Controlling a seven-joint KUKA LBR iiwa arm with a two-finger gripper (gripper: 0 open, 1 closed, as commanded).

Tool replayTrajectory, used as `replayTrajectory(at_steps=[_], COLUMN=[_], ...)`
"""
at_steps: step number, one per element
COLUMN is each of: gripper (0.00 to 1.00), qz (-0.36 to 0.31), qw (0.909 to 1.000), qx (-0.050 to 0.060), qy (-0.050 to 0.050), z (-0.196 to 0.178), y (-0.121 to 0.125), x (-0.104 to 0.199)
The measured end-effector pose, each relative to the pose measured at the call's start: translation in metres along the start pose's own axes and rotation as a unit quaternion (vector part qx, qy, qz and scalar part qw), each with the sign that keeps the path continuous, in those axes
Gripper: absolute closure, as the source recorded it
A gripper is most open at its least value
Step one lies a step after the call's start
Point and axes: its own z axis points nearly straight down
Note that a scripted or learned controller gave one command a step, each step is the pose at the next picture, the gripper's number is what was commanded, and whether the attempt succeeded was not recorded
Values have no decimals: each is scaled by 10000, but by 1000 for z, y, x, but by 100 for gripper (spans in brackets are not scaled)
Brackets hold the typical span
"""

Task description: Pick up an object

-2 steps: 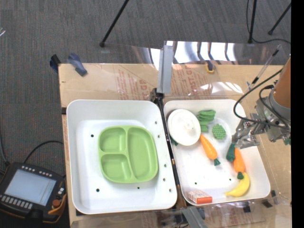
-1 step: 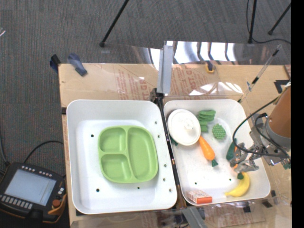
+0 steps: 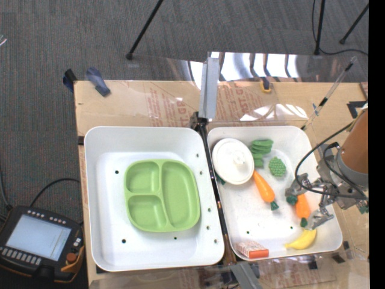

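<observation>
A: Camera view first, from the left. What sits lower left of the frame?

B: A handheld control tablet (image 3: 37,241) lies on the floor, its cable curling up beside the surface (image 3: 138,101). Next comes the left bin (image 3: 102,143), and a green divided plate (image 3: 162,195) lies flat near its middle.

A: And the right bin (image 3: 240,227)?

B: A white round lid (image 3: 233,160) lies at its upper left. Just right of that are green leafy pieces (image 3: 261,147) and a green bumpy piece (image 3: 277,167). Below them a toy carrot (image 3: 264,188) lies tilted, its green end toward the lower right. A small orange and white box (image 3: 252,250) rests against the lower wall, with a banana (image 3: 302,239) to its right.

A: Where is the pincer (image 3: 311,205)?

B: Right side of the frame, low over the right bin. Its fingers (image 3: 297,188) are spread, released, one either side of a second orange carrot (image 3: 302,206) that lies between them. I cannot tell whether they touch it.
</observation>
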Motion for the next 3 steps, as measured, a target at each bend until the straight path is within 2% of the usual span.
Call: replayTrajectory(at_steps=[1,2,3], gripper=[0,0,100], qz=[238,-107,-129], qw=[9997,9999,9999], qx=[-22,-4,-5], qy=[18,0,-13], z=[62,60,49], y=[77,100,102], x=[-24,-87,-89])
